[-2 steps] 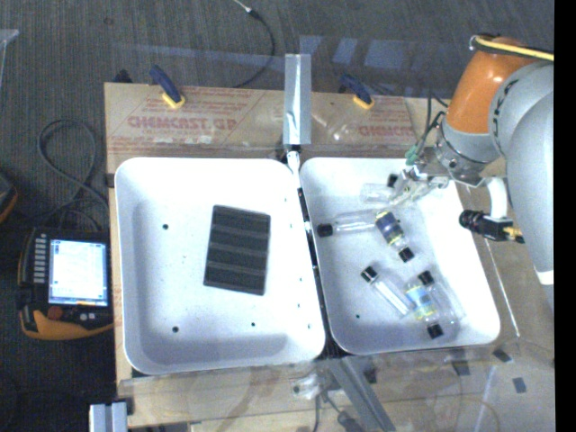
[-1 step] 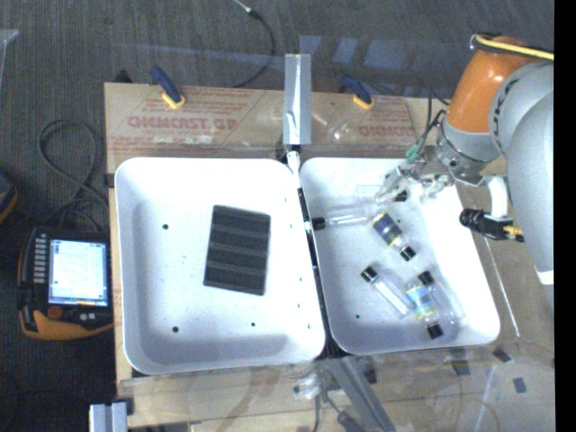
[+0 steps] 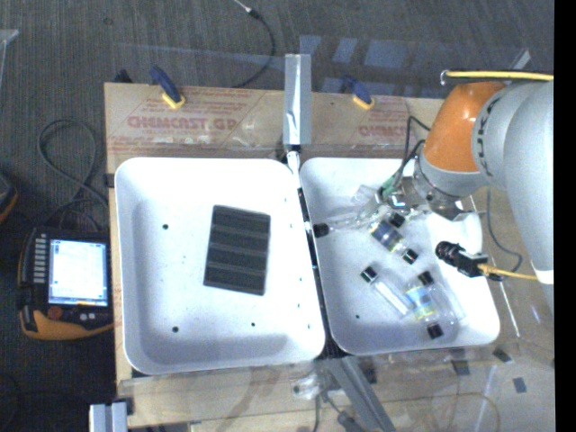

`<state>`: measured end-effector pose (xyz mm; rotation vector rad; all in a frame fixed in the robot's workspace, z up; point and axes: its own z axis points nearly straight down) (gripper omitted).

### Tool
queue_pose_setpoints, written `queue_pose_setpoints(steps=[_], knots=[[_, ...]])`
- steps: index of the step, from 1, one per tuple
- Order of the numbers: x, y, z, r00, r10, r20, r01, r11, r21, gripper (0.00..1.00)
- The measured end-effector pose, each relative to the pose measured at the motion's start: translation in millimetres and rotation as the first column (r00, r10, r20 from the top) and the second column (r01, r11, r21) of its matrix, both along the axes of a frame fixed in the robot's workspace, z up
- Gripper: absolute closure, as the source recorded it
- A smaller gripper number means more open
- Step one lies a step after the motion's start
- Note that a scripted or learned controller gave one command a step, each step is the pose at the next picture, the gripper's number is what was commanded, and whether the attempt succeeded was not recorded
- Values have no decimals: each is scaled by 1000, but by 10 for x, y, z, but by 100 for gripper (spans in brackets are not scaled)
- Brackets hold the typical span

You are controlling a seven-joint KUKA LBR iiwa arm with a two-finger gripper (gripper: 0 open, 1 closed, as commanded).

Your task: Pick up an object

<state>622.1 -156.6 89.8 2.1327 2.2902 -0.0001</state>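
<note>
While the grey arm's gripper [image 3: 393,207] hangs over the right white bin [image 3: 346,327], its state unreadable, a dark ribbed rectangular pad [image 3: 238,249] lies in the left bin [image 3: 144,331].

arm [image 3: 513,142] cut off at right edge & hides right bin's [image 3: 342,331] far corner; fingertips too small to read.

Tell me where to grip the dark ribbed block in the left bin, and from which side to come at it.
Grip the dark ribbed block across its two long edges, coming straight down from above. It lies flat on the floor of the left bin, well apart from every wall, so both long sides look free for fingers. Its shorter width probably suits the gripper better than its length.
</note>
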Motion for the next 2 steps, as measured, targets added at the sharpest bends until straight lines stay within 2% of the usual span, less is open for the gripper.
queue_pose_setpoints(steps=[1, 2], knots=[[-11, 22, 82, 1000, 3, -6, -3, 1000, 5, 100], [220, 242, 1263, 980, -199, -17, 199, 980, 5, 100]])
